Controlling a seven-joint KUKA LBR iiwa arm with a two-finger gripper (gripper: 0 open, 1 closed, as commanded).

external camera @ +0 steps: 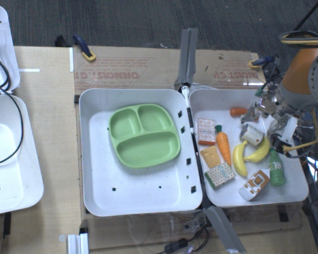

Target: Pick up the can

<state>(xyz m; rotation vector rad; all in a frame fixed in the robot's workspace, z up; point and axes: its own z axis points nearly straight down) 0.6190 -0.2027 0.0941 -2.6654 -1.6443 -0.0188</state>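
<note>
The can (pixel 252 135), a short pale grey cylinder, lies on its side in the right bin (pixel 228 103), near the bin's middle right. My gripper (pixel 267 123) hangs over the right side of that bin, just above and to the right of the can. Its fingers (pixel 250 115) look spread open, and the can is at their lower left tip rather than clearly between them. Above the wrist the arm's orange band (pixel 299 70) is in view.
Around the can lie two bananas (pixel 258 151), a carrot (pixel 223 147), a green bottle (pixel 276 173), an orange sausage (pixel 237 111), a cracker box (pixel 205 131), a cheese wedge (pixel 211 155) and small cartons (pixel 254 184). The left bin (pixel 95 157) holds a green divided plate (pixel 144 135).
</note>
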